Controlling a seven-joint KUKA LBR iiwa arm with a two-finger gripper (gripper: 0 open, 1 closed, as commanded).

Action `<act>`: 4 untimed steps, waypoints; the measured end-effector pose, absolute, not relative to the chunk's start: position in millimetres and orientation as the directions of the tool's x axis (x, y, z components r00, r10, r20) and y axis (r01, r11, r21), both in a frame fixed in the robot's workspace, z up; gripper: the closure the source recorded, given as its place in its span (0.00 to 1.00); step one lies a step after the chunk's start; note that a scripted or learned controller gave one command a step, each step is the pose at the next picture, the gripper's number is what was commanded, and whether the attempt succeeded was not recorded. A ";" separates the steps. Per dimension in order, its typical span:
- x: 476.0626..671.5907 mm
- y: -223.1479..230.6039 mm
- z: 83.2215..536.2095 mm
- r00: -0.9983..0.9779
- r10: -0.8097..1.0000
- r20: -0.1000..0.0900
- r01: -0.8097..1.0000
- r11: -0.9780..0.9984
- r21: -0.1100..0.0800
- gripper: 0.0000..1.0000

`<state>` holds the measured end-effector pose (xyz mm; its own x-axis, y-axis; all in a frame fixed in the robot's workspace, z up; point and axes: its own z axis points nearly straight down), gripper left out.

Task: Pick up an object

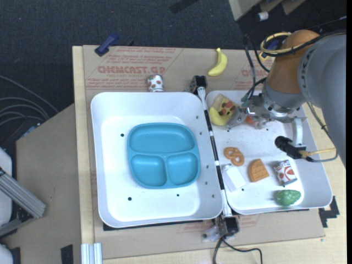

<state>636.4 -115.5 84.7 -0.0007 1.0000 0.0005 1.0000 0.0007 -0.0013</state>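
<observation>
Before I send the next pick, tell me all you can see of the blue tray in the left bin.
The blue tray is a light blue, rounded-rectangle divided plate, apparently smooth plastic with a matte sheen. It has three compartments: one wide one along the far side and two smaller ones side by side along the near side, parted by raised ridges. It lies flat and right side up near the middle of the left bin, turned slightly askew to the bin's walls. It touches just the bin floor, and the compartments hold nothing.

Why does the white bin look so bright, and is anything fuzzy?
Camera view: even overhead light makes the left bin glow against the blue tray, with soft shadows only; the grey arm at the right edge looks blurry, while the pretzel and green toy stay fairly sharp.
</observation>
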 end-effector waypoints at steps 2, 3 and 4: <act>667.3 -153.6 256.7 0.000 1.000 -0.002 1.000 0.000 0.004 1.00; 666.8 -153.0 255.0 -0.001 1.000 -0.001 1.000 0.001 0.001 0.00; 665.8 -133.6 125.5 -0.001 1.000 0.001 1.000 0.001 -0.003 0.00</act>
